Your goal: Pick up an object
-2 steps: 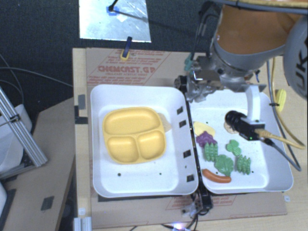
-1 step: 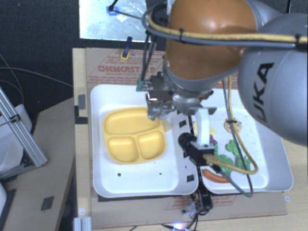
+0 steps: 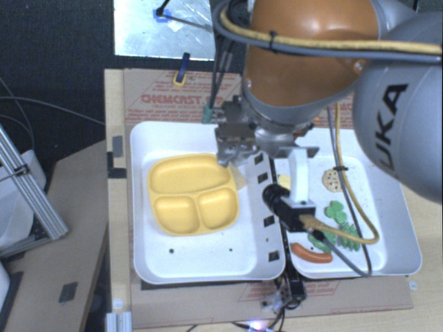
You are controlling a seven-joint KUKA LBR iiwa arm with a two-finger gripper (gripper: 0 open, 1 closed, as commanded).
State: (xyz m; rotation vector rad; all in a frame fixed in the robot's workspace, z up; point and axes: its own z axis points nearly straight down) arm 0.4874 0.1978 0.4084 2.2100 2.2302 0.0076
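Note:
A yellow divided tray (image 3: 192,194) lies in the left bin (image 3: 201,258), filling its upper middle. My gripper (image 3: 232,151) hangs over the tray's far right corner, close to the wall between the two bins. The large orange and grey wrist above hides much of the gripper. In the right bin (image 3: 396,220) lie a speckled cookie (image 3: 331,179), a green leafy toy (image 3: 339,213) and an orange-red sausage (image 3: 311,254) near the front edge.
The arm's body covers the far part of the right bin. Brown cardboard (image 3: 166,99) lies under both bins, with a small blue and yellow item (image 3: 181,70) on its far edge. A metal frame (image 3: 24,185) stands at the left.

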